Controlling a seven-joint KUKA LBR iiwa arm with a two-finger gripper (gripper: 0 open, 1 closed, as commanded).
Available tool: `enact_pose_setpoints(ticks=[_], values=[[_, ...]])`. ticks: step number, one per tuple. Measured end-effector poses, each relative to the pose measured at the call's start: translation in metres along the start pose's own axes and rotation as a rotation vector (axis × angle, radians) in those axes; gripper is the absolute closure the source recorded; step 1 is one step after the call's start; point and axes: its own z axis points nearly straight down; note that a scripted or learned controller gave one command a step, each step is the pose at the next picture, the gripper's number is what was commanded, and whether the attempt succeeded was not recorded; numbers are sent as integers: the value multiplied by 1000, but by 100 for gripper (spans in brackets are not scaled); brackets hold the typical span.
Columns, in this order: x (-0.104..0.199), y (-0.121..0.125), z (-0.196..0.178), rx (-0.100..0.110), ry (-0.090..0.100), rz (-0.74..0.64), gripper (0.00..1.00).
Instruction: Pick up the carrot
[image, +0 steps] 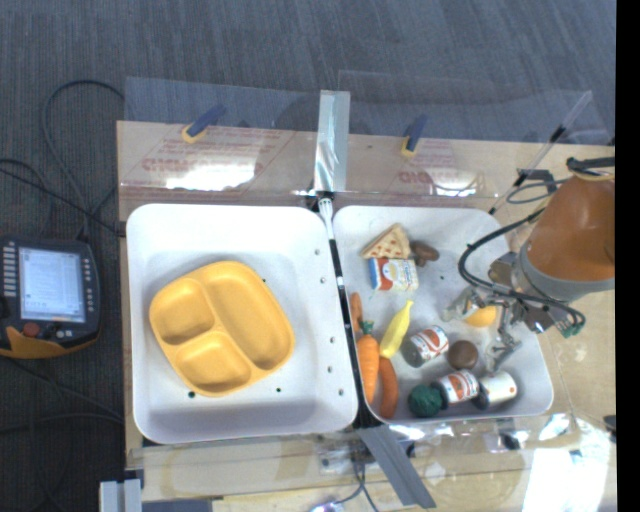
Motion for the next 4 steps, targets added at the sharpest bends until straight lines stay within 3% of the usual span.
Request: enact_pose_setpoints(ticks=[1,2,3,4], values=[[-16,-10,1,-5,6,-286,0],[-83,-39,-3,-15,5,-358,0],[-87,-44,-6,-15,7,-432,0],[-95,-46,-3,-18,2,-417,0]])
